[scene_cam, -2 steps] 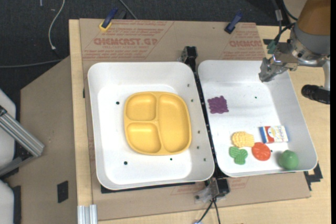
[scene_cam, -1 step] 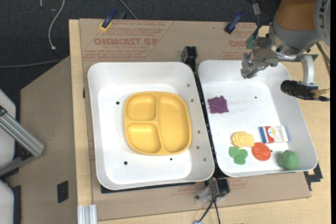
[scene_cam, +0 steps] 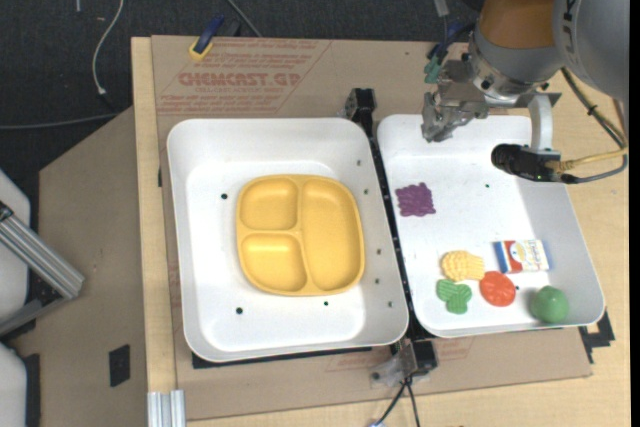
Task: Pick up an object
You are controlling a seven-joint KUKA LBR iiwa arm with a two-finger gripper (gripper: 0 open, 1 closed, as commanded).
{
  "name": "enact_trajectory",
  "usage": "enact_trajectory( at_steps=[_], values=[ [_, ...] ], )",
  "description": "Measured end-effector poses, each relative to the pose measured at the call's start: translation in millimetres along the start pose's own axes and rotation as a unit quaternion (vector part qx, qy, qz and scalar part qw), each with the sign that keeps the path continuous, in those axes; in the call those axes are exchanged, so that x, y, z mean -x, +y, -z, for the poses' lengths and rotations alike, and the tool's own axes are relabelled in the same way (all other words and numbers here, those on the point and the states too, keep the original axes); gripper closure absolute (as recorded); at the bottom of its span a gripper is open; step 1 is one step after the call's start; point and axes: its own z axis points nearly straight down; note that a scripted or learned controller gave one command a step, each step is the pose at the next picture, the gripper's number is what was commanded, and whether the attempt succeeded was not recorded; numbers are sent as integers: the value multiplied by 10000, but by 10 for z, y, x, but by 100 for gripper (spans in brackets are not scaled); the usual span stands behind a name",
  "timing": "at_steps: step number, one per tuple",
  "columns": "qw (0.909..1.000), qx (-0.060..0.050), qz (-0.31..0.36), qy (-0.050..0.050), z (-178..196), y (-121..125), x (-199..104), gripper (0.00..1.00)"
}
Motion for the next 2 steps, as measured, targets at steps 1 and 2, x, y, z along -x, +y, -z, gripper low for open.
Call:
enact_trajectory(
  at_steps=[1,2],
  values=[
    [10000,-30,-6,2,-116,-15,-471,100],
    [10000,0,-4,0,-55,100,-1013,100]
  ],
)
